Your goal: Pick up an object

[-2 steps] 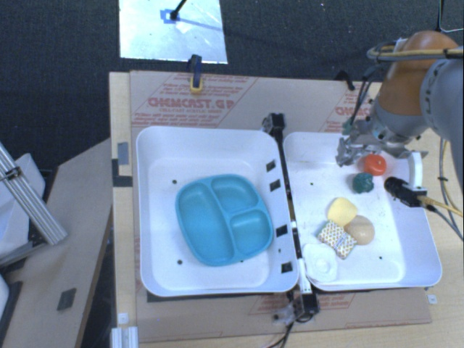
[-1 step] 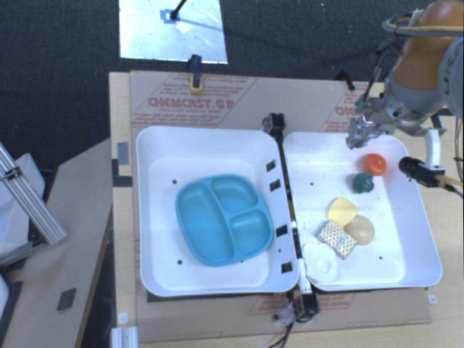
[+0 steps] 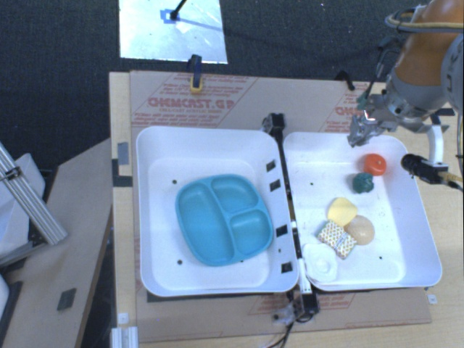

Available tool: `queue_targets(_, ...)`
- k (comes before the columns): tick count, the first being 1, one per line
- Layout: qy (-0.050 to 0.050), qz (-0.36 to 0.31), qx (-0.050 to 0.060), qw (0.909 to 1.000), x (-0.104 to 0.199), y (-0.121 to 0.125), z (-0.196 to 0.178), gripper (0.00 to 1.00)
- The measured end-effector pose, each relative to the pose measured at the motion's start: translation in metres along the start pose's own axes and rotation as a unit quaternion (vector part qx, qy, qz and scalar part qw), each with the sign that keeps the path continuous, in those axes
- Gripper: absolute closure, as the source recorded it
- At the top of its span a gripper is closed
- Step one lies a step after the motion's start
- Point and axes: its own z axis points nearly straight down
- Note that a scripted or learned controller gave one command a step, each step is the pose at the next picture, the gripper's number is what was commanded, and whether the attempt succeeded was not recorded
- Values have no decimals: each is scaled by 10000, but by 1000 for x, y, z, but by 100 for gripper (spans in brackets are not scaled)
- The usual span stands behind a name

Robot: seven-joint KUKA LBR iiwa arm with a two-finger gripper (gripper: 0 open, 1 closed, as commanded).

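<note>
My gripper hangs over the far edge of the right bin, near its back wall. The view is too small and blurred there; I cannot tell whether my jaws stand apart or together, and I see nothing between them.

Right bin contents, far to near:
- orange round object, just in front of my gripper and slightly right, apart from it.
- dark green lumpy object, just beside the orange one on its near side; touching or not, I cannot tell.
- yellow object, near the bin's middle.
- tan rounded object, close against the yellow one's near right side.
- small checkered box, tilted, lying against the tan object and just below the yellow one.
- white rounded object, in the near left corner, hard to make out against the bin floor.

Left bin: a blue divided tray lies flat near the middle, turned at a slant to the walls, three compartments showing.

Both bins sit side by side on a cardboard sheet with red print. A yellow-and-black clamp grips its far edge.
</note>
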Motion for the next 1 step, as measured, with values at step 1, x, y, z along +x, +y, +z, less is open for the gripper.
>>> queue_targets(1,6,-19,14,10000,53,-5,5,100)
